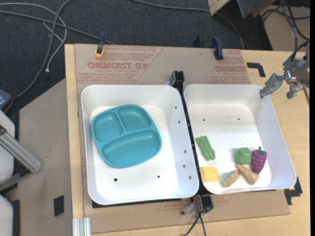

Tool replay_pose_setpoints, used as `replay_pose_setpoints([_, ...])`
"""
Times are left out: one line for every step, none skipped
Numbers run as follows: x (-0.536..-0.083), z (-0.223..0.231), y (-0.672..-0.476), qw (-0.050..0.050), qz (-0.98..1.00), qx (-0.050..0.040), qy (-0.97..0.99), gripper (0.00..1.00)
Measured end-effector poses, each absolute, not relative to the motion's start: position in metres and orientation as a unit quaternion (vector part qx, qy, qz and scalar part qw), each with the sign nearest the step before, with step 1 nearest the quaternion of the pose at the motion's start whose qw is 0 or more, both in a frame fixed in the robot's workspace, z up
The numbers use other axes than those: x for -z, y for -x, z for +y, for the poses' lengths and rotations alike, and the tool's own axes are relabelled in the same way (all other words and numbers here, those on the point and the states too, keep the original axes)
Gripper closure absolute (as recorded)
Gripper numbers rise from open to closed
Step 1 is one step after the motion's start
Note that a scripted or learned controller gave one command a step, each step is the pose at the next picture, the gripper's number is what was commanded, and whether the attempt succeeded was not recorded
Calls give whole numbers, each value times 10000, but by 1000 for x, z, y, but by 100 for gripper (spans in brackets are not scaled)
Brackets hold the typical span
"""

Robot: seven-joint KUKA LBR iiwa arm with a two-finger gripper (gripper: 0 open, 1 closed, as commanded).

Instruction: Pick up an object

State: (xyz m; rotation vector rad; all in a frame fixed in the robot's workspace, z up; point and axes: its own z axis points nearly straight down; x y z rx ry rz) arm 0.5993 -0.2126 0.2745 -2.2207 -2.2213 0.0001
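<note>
Five candidates: all lie in the front half of the right bin [275,132], none singled out by the task.
Green pod: a pea-pod-like toy [205,147], left of the group, lying alone with bare floor on every side.
Yellow block: cheese-like square [210,174], just in front of the pod, near the bin's front-left corner.
Bread sticks: two tan pieces [239,176], crossed or touching at the front wall; hard to separate by eye.
Green round piece: small green fruit or pepper [242,156], touching the grapes on its right.
Grapes: purple bunch [259,160], close to the right wall and against the green round piece.
Gripper: the gripper [278,85] hovers high over the bin's back-right corner, well apart from every candidate.
Fingers: two grey fingers [270,86] show spread apart, nothing between them.
Arm: enters from the right edge; only the wrist end is in frame.
Left bin: holds a teal divided plate [127,135], three compartments, nothing in them; not a likely target.
Bench: cardboard sheet [123,65] under both bins, held by two blue clamps [102,43] at the back edge.
Step in hand: approach, judged; no descent and no contact yet.
Next move calls for: travel forward and left over the group, then a straight drop with the fingers astride one piece.
Best pick, judged: the green pod, since it is isolated; the clustered right-hand items risk a nudge or a double grab.
Risk: the slanted bin wall near the grapes may block one finger.
</note>
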Motion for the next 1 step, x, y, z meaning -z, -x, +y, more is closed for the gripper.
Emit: replay_pose_setpoints([-275,-213,-599,2,-7072,0,7070,0])
